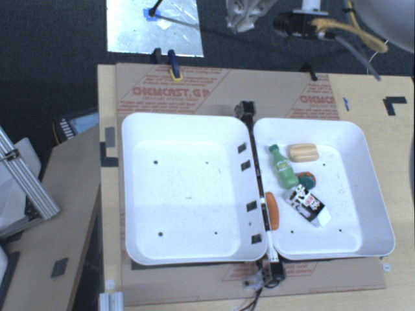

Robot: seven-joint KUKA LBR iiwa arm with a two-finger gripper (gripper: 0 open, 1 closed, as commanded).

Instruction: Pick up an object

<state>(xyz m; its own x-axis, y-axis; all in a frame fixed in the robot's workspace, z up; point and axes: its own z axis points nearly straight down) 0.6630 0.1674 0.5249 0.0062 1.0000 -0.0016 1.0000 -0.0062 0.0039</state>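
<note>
Nearest the camera, at the bottom edge between the two bins, sat a small black clamp with trailing wires (267, 276), at about six o'clock in the view. Just above it, my right bin (363, 173) held everything worth picking. An orange carrot-like piece (272, 211) lay along that bin's left wall, at about seven o'clock within it. Toward four o'clock from the carrot lay a black-and-white carton (308, 204), tilted, with a white end pointing toward five o'clock. Touching the carton's upper end was a small dark teal and red item (305, 179); I could not make out what it was. A green bottle (283, 166) lay just beside that, its cap pointing to about eleven o'clock. At two o'clock from the bottle's cap rested a tan bread roll (303, 152), lying crosswise, near the bin's far side.

Left of all this, the other bin (139, 135) showed only its small dark holes.

My gripper (248, 8) hung at twelve o'clock in the view, well apart from both bins, over the dark floor beyond the bench. It grasped nothing, but whether it was released or clenched I could not tell.
</note>
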